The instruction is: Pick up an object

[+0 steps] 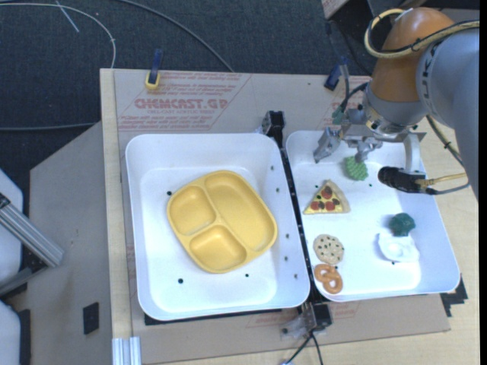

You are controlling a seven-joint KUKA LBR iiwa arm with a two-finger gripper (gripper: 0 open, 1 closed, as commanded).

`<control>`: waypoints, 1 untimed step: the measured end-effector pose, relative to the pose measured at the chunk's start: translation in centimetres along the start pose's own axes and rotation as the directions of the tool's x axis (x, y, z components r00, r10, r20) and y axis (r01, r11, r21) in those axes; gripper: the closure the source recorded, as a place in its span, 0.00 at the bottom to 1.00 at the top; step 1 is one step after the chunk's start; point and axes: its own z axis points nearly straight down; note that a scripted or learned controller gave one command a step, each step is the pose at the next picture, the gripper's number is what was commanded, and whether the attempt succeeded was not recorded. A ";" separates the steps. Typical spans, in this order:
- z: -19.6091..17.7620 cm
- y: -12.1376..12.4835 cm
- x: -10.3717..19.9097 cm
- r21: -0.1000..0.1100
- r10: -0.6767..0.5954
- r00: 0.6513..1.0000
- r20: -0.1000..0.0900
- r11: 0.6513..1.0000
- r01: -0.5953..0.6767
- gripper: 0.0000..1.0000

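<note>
Gripper [344, 147] spread open above back of right bin [434, 280], holding nothing, one finger just beside green toy [355, 167]. Pizza slice [327, 199], cookie [328, 248], pretzel [330, 278] in same bin; yellow divided tray [221, 220] in left bin [144, 226]. Board [186, 105] printed red "CHEMCAST GP".

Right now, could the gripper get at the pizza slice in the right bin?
Probably yes. The pizza slice lies flat and apart from the cookie, and the gripper hangs just above it, beside a green toy.

Cardboard-topped table [190, 101], two shallow white bins side by side on it, left bin [144, 204], right bin [434, 272]
</note>
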 end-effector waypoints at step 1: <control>4.7 0.8 -0.3 0.000 -0.001 1.000 0.000 1.000 0.001 0.00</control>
